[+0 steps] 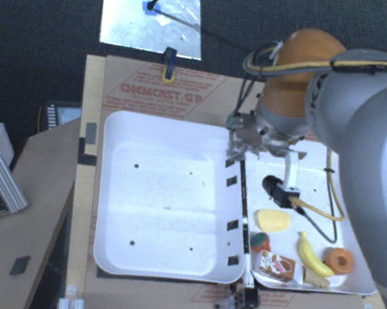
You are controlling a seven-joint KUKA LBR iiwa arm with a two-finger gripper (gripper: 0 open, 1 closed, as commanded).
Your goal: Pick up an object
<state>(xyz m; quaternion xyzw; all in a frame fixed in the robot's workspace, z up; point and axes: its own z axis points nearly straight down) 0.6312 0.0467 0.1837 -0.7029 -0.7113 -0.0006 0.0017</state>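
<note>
- The gripper [239, 147] hangs over the far end of the seam between the two bins, at the inner rim of the right bin [312, 200]; its state cannot be told from this slant.
- Nothing is seen held by it.
- The things to pick up all lie in the near half of the right bin, well apart from the gripper.
- Nearest to it is a pale yellow lump [273, 221], close to the seam.
- Just nearer the camera sits a small red-and-green piece [260, 242], against the inner rim.
- A red-and-white packet [277, 266] lies flat beside that, at the near rim.
- A banana [311, 255] lies to the right of the packet, running from far to near.
- An orange ring [339, 260] sits just beside the banana, toward the outer rim.
- A tan piece [317, 277] lies at the banana's near end.
- The left bin [107, 175] stands on the other side of the seam.
- Both bins rest on cardboard [160, 92] with red print.
</note>
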